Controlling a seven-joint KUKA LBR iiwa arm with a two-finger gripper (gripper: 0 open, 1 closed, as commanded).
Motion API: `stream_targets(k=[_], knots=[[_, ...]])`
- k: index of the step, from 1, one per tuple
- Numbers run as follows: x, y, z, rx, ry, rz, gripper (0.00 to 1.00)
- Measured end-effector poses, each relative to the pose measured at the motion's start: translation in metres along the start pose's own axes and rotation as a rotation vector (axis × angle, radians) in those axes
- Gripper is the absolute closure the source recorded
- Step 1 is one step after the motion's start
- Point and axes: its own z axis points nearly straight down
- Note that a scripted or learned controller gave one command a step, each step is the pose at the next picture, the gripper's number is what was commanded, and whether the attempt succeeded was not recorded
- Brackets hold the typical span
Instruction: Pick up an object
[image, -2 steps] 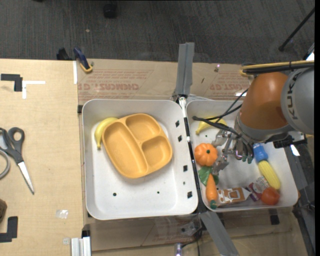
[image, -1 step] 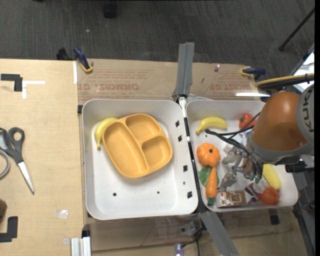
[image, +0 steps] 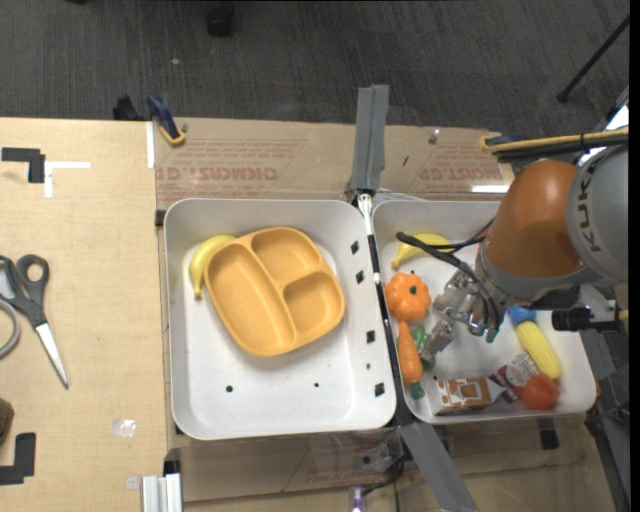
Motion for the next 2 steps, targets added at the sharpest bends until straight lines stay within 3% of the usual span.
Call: stream_targets(k=[1,2], knots=[[-0.063,0.022,-0.001,0.0,-0.001,0.015,0.0],[-0.123,-0.029,-0.003,-0.001,-0.005,-0.019,0.0]])
